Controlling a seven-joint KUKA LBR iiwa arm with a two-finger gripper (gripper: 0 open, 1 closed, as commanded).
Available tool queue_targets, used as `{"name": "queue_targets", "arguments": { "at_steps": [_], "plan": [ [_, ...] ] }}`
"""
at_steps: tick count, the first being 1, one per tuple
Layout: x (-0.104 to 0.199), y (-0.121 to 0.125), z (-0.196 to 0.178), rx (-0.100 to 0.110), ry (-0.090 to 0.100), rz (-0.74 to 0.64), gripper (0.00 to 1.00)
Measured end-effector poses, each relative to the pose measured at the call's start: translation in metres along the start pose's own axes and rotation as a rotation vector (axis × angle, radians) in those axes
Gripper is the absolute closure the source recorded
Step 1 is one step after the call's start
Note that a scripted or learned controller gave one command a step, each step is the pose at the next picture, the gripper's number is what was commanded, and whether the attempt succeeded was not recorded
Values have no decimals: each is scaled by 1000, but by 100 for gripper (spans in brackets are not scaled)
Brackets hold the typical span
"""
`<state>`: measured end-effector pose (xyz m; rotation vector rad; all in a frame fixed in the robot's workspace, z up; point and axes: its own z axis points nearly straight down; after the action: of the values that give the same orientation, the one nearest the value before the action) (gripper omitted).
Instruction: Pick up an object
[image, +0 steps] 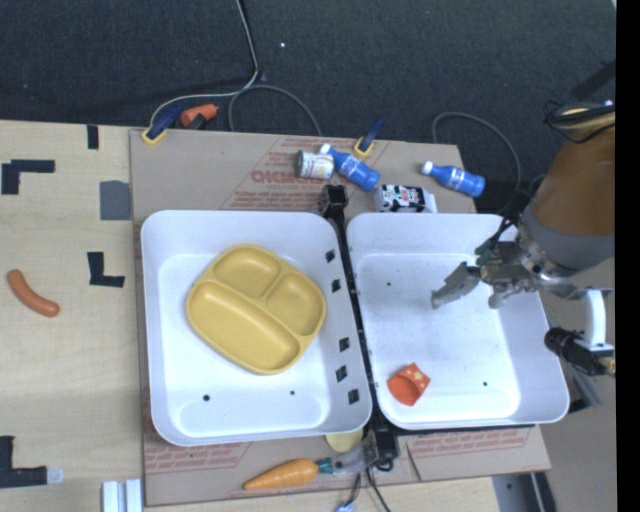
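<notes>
While the fingers (462, 284) hang spread w/ nothing btwn them, orange object (408, 384) lies in right bin (540, 400).

Yellow tray (258, 308) (orange cup (408, 384)).

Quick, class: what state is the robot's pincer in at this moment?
Pincer: over the right bin, nothing seen in its grasp; open or shut cannot be told. The orange object lies apart from it on the bin floor.

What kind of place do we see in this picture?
Probably a robot lab bench for grasping tests: two white bins, a gripper reaching in, and toy items like an orange cup and yellow tray.
</notes>
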<state>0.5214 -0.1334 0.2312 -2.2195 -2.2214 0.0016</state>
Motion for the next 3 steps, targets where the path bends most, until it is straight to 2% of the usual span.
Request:
{"name": "queue_targets", "arguments": {
  "at_steps": [1, 2, 3],
  "plan": [
    [-85, 59, 103, 5, -3, 5, 0],
    [-24, 33, 146, -6, -5, -2, 0],
    [44, 107, 145, -10, -1, -8, 0]
  ]
}}
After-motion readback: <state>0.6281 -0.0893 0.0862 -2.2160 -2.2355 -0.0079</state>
